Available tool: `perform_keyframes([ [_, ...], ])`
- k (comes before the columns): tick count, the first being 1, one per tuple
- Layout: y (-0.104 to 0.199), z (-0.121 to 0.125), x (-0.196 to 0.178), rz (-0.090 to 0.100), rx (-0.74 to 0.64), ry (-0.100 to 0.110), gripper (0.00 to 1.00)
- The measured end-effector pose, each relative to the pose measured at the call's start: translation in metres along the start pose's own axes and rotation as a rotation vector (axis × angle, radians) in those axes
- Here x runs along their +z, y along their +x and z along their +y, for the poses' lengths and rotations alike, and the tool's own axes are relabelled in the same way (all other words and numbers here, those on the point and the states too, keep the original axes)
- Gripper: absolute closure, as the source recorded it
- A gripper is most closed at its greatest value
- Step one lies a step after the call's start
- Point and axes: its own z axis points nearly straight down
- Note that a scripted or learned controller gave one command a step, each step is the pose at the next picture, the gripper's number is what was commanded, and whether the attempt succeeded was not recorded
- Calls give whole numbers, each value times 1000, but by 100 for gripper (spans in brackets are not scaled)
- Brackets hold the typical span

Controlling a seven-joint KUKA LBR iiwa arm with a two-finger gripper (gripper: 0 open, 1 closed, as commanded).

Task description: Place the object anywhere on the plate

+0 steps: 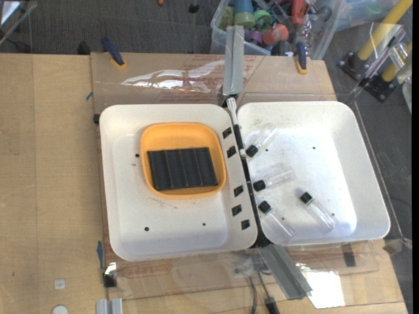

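Orange and squarish, the plate (183, 136) sits in the left bin (124, 234) with a black ribbed block (182, 169) lying flat on it. In the right bin (366, 175), 4 clear vials with black caps (314, 206) lie scattered, well apart from the plate.

- The clear tubes (281, 174) with black caps in the right bin (366, 149) nearly vanish against the white; we cannot trace their outlines.
- The top edge cuts off the plastic tub (281, 12); its jumbled contents are too blurred for us to name.
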Motion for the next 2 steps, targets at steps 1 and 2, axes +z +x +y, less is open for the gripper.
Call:
perform_keyframes([
  [1,0,0,0,-1,-298,-2,100],
  [2,-8,0,1,-2,-594,-3,100],
])
